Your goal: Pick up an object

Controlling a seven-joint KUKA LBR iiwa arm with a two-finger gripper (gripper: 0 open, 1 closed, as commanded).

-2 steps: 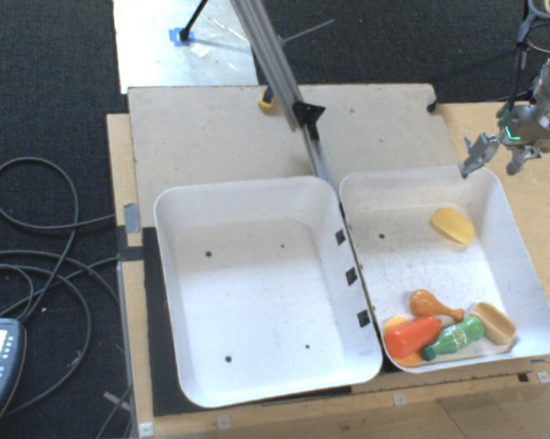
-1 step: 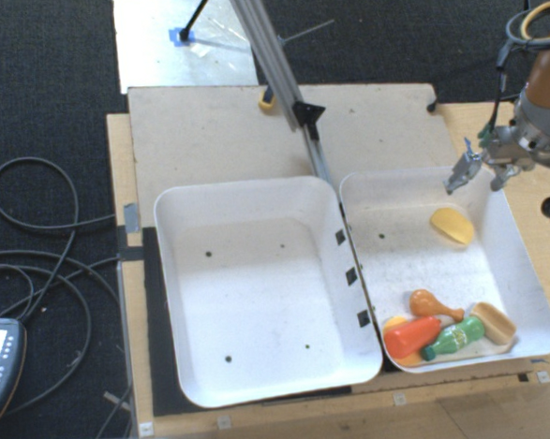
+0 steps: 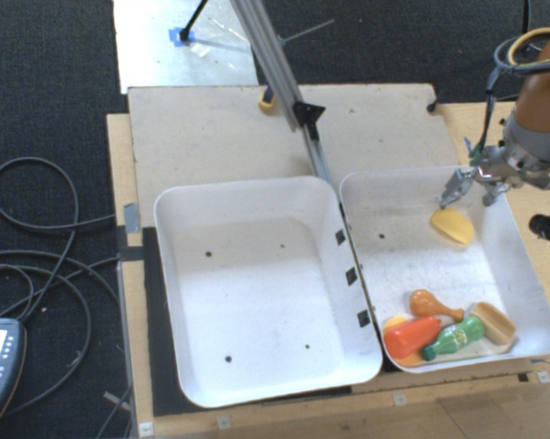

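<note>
Judging by its look, the yellow wedge lying alone in the upper part of the right bin is a light, stiff plastic toy food piece, smooth enough to slip from metal fingers unless they close across its narrower sides rather than on its sloped face. It sits apart from the other toys, so it seems the easiest thing to take. The gripper hangs just above and beside it, near the bin's far wall, and nothing is seen between its fingers; how far the jaws stand apart I cannot tell, since they are small and blurred against the white. Clustered in the bin's near corner are an orange drumstick, a red-orange pepper, a green bottle and a tan bun, touching or overlapping one another, which would make a clean hold harder there. The arm is cut off at the frame's right side. The left bin lies alongside.
</note>
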